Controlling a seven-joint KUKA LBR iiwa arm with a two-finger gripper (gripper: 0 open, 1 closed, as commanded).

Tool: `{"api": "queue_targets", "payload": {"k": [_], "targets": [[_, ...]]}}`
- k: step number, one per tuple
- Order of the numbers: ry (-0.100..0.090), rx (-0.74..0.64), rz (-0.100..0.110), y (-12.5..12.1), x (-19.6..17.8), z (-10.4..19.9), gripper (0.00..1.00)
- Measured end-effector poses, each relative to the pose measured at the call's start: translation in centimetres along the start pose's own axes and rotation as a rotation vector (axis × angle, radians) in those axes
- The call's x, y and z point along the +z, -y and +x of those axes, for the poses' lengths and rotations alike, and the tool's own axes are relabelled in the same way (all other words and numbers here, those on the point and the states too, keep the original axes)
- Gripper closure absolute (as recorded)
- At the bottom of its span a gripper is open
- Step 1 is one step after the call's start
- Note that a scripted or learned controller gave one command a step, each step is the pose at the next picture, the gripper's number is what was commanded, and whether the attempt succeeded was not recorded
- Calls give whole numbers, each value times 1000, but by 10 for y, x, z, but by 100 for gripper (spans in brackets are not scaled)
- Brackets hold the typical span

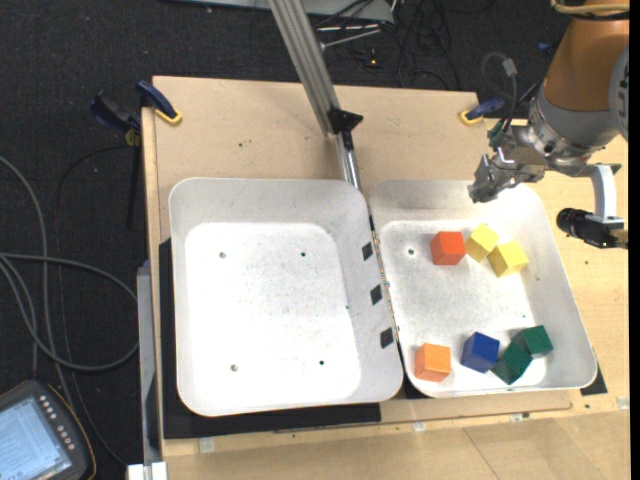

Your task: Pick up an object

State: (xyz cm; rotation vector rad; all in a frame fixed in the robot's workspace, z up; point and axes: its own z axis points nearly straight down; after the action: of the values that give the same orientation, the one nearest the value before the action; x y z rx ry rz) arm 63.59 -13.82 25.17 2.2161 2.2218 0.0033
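Near rim of right bin (pixel 560 268): orange cube (pixel 433 361), blue cube (pixel 481 351), two green cubes (pixel 524 352) bunched tight, little finger room. Mid-bin: red-orange cube (pixel 448 247) just beside two touching yellow cubes (pixel 497 249). Probably light, rigid, flat-sided; best gripped across opposite faces. Far rim: claw (pixel 490 186) hovering, nothing visibly held, opening impossible to tell. Left bin (pixel 180 268) well apart.

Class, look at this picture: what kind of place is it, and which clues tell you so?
Most likely a robotics lab or test bench. A robot arm with a gripper hangs over two white bins on a clamped wooden board, coloured blocks such as an orange cube lie inside, and cables trail across the dark floor.
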Motion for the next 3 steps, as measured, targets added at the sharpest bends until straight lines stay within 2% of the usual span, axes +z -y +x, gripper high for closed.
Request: {"api": "queue_targets", "payload": {"k": [1,3], "targets": [[-2,-4,4,24,-5,52,100],[-3,-6,5,53,-13,144,100]]}}
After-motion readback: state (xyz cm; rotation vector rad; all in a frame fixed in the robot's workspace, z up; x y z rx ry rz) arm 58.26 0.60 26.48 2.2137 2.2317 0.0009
